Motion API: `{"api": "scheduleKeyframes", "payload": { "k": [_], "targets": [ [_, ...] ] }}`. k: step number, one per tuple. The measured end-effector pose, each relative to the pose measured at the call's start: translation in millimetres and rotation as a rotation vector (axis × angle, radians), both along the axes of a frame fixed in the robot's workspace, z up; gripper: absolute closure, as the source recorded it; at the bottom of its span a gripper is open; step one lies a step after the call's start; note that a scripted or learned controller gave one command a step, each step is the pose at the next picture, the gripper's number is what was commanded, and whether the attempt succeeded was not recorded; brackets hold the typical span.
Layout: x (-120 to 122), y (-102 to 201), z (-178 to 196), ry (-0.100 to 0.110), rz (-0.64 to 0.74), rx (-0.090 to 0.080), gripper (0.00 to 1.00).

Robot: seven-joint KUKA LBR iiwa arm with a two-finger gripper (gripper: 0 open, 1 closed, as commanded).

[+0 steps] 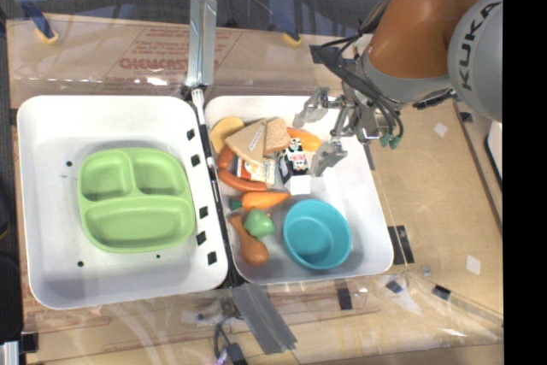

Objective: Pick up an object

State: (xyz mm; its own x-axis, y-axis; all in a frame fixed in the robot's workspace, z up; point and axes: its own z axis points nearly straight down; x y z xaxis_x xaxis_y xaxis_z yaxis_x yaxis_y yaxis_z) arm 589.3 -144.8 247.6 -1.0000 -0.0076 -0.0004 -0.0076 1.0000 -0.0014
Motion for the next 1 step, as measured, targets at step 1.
{"api": "scheduleKeyframes", "payload": {
  "k": [1],
  "targets": [
    [-18.1,-14.1,-149.2,-0.011,0.078,-0.001,0.0]
  ]
}}
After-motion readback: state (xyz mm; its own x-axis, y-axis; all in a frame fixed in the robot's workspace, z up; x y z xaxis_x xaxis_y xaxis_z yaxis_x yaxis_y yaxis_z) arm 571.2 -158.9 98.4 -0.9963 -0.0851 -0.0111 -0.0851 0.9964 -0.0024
